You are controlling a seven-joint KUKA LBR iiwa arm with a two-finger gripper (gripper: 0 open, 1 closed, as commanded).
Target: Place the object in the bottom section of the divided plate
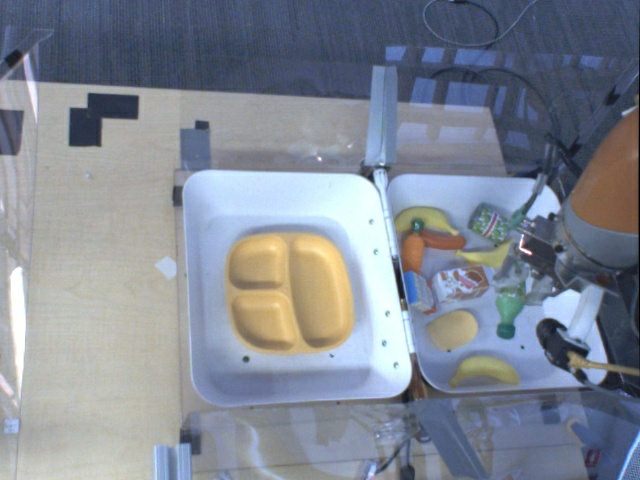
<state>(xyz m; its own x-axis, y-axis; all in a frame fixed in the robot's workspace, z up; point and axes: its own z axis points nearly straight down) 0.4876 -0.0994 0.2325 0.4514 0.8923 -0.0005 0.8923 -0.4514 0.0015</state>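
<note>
Two shallow white bins sit side by side on a pale wooden bench. The left bin holds a yellow divided plate, which lies flat near the middle of the bin with two smaller sections on its left side and one larger section on its right; all three sections look bare. The right bin holds a scatter of toy food. A banana lies near the bin's upper left corner, with a carrot just below it and an orange-red piece beside that. A small white packet with red print lies near the middle, a green packet lies toward the top, and a second banana rests along the bottom edge. A pale yellow, potato-shaped piece sits between the white packet and the lower banana. A green bottle stands just right of the white packet. The arm reaches in from the right, and its gripper hangs over the right bin close above the green bottle. Whether the bottle is touched cannot be told, and the state of the gripper cannot be made out from this angle.
</note>
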